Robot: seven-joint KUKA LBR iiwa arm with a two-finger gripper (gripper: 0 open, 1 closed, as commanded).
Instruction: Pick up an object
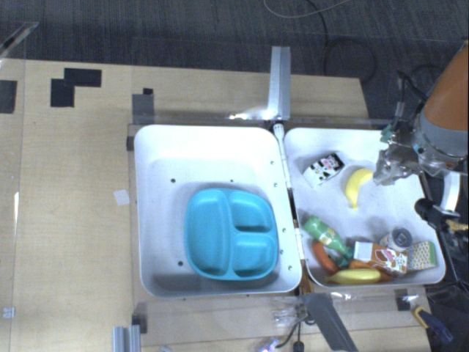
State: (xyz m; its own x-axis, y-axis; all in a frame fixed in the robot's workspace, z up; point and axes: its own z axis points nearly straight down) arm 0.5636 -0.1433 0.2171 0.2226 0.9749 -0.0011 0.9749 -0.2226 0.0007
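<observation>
Grey gripper (390,169) hovers just right of the yellow banana (356,185), jaw state unclear; approach step, I judge; next, descend onto the banana.

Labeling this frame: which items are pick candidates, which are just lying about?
Job:
hand
banana
black-and-white carton
green bottle
second banana
carrot

Lying about:
blue divided tray in left bin
cable
</observation>
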